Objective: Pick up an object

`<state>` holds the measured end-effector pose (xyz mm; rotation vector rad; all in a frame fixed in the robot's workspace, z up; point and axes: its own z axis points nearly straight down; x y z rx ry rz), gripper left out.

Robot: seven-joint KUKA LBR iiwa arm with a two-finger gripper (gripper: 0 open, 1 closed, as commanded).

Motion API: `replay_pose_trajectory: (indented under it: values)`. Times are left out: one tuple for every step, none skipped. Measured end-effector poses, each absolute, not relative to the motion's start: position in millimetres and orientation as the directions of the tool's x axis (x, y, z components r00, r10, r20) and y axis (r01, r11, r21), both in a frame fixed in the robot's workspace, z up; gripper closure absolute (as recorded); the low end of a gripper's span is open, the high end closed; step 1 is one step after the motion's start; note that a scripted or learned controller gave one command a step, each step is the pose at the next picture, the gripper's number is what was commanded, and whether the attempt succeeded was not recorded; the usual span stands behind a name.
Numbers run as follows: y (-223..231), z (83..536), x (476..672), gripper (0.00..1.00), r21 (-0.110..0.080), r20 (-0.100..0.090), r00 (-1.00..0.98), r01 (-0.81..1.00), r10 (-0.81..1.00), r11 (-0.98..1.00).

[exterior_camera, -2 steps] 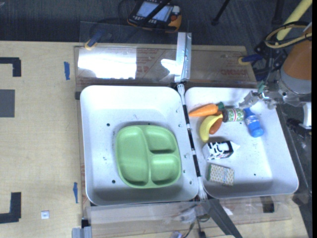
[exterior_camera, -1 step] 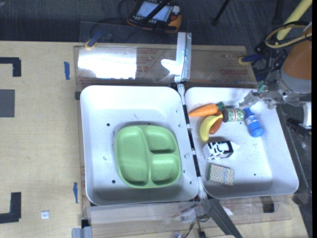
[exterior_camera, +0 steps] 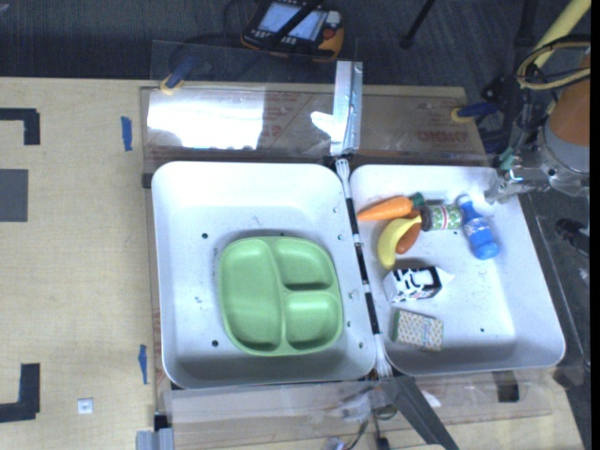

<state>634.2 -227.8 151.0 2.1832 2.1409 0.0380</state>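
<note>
We've got the right bin (exterior_camera: 534, 279) holding a smooth plastic carrot (exterior_camera: 384, 208) touching a curved banana (exterior_camera: 397, 239), a blue bottle (exterior_camera: 478, 227), and a flat speckled sponge (exterior_camera: 416, 329). The matte green divided plate (exterior_camera: 279, 294) sits in the left bin (exterior_camera: 187, 214). The arm (exterior_camera: 562, 129) is over at the right edge, can't tell about its jaws.

A pale wooden bench (exterior_camera: 75, 279) carries black corner marks and blue tape bits — dark carpet (exterior_camera: 112, 17) lies beyond it. Clear plastic panels (exterior_camera: 244, 111) (glaring with reflected light) stand behind the bins, near black tripod legs (exterior_camera: 431, 7).
</note>
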Motion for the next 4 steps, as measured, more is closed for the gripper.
replay_pose_trajectory:
  values:
    - [-207.6,96.4,659.6,1.0,0.005,-0.002,-0.353,0.936,0.936,0.353]
    - [-208.1,86.1,667.8,1.0,0.005,-0.001,0.006,1.0,1.0,-0.006]
    - [-156.9,86.7,646.3,1.0,0.003,0.001,-0.254,0.967,0.967,0.254]
    - [-158.0,86.1,645.9,0.0,0.002,0.0,-0.253,0.968,0.968,0.253]
